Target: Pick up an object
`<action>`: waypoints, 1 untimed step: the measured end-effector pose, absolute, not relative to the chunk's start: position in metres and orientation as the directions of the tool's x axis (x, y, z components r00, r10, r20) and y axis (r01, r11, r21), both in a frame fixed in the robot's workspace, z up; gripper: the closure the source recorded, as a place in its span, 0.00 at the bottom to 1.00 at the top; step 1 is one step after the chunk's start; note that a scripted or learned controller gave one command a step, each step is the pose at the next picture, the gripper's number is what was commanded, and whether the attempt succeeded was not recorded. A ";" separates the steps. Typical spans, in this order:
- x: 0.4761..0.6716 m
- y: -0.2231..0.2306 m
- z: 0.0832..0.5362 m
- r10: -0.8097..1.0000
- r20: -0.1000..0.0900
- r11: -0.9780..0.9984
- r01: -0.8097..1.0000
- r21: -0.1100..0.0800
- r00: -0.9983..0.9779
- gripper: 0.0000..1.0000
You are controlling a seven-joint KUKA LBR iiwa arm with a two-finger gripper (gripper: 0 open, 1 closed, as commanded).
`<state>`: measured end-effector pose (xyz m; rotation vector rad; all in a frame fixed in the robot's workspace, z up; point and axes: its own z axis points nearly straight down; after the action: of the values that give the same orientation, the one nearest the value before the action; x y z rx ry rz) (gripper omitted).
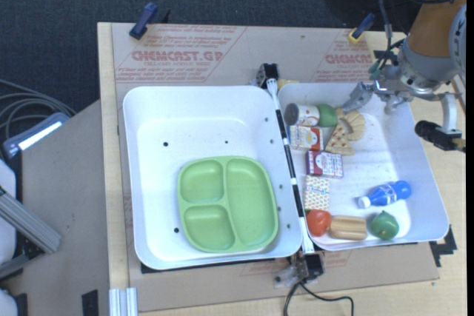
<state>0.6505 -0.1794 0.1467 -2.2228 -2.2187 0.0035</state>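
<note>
My gripper hangs over the far end of the right bin, its two fingers spread apart and nothing between them. Just below and left of it lie a tan waffle-like piece and a small can with a green end. Along the bin's left side sit a red-and-white carton, a red box and a patterned box. At the near end lie a blue bottle, a red tomato, a hot dog bun and a green pepper.
A green divided plate lies in the left bin. The arm's orange band and grey wrist stand over the right bin's far right corner. The middle of the right bin's floor is bare.
</note>
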 end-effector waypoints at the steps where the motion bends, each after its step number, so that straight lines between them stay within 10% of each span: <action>1: 0.648 -0.130 0.103 1.000 0.002 0.001 1.000 -0.002 -0.001 0.00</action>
<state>0.6482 -0.1300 0.1034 -2.2184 -2.2207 0.0004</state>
